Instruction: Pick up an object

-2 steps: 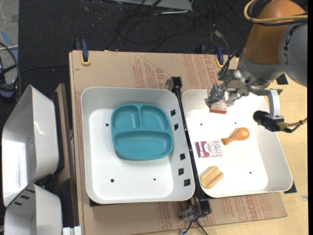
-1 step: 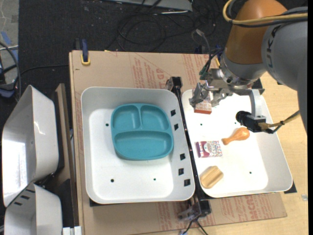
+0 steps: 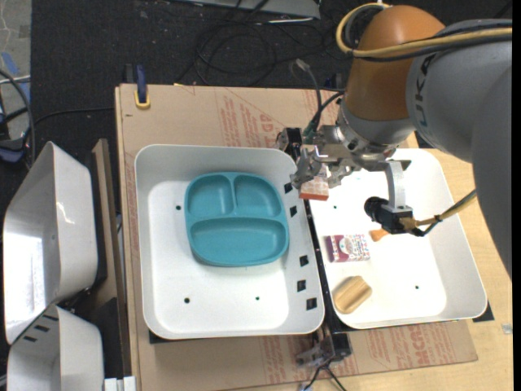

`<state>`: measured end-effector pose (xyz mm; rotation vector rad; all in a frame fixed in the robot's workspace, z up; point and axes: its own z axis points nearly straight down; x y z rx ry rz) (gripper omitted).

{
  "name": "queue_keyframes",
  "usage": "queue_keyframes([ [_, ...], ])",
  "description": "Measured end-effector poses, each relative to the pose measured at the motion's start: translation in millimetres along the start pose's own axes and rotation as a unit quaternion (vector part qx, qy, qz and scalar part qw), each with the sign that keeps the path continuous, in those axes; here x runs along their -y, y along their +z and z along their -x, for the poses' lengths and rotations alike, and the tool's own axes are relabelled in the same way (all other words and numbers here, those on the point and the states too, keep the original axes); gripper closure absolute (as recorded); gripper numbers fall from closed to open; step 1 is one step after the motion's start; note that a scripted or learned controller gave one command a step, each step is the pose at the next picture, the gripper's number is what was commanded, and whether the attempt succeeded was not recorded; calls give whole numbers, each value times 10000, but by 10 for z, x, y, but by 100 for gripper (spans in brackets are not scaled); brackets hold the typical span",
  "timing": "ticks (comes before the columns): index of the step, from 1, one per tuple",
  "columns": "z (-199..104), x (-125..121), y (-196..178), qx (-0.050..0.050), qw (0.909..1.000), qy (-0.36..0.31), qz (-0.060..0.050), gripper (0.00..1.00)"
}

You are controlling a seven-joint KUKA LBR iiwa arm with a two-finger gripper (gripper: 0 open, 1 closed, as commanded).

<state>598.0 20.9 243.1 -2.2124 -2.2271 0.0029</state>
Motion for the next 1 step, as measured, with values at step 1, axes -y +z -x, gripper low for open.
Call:
queue_keyframes([
  [1,-528,59,-68,-3,10000,-8,13,100],
])
